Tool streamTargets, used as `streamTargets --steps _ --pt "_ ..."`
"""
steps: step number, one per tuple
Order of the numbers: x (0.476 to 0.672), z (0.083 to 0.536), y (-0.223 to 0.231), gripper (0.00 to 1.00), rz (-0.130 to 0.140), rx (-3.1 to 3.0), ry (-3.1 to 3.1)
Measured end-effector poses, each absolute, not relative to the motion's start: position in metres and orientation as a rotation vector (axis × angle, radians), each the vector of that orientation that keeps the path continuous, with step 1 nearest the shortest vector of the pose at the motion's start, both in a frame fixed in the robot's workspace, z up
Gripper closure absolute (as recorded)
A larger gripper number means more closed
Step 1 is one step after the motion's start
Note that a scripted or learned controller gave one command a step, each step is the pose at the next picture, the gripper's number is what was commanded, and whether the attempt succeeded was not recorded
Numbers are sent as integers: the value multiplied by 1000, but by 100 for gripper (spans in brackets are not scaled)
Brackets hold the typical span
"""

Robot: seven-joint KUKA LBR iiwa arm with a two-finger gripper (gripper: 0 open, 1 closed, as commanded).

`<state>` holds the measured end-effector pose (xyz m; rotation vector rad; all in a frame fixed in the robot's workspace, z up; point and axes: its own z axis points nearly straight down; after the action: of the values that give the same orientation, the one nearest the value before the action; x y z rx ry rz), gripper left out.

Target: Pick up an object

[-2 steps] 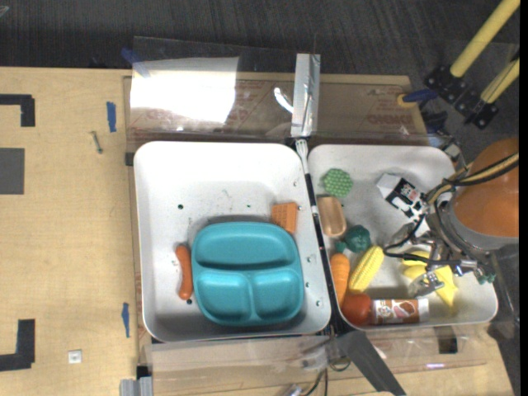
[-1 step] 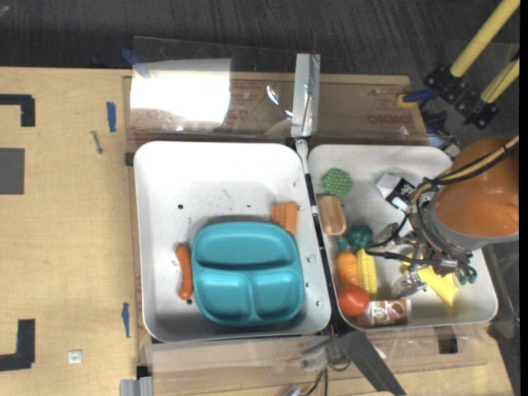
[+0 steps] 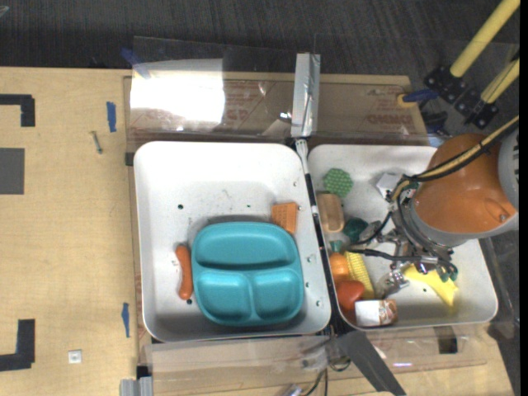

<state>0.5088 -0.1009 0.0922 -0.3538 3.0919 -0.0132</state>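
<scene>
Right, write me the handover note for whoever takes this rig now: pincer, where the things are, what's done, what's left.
Pincer: low in the right bin, among the toy food; its state can't be read from this view, and nothing is visibly held.
Right bin: corn cob, tomato, yellow piece, green round piece, tan block, a white and brown item at the front edge.
Left bin: teal divided tray, orange sausage beside it, orange block behind it.
Done: arm is down at the objects.
Left: grasp one and lift it clear.

Small toy foods (image 3: 351, 266) lie jumbled in the right bin (image 3: 478, 308).
</scene>
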Motion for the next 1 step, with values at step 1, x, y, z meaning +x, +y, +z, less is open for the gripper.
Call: streamTargets --steps 1 --pt "592 114 -105 0 -1 -304 3117"
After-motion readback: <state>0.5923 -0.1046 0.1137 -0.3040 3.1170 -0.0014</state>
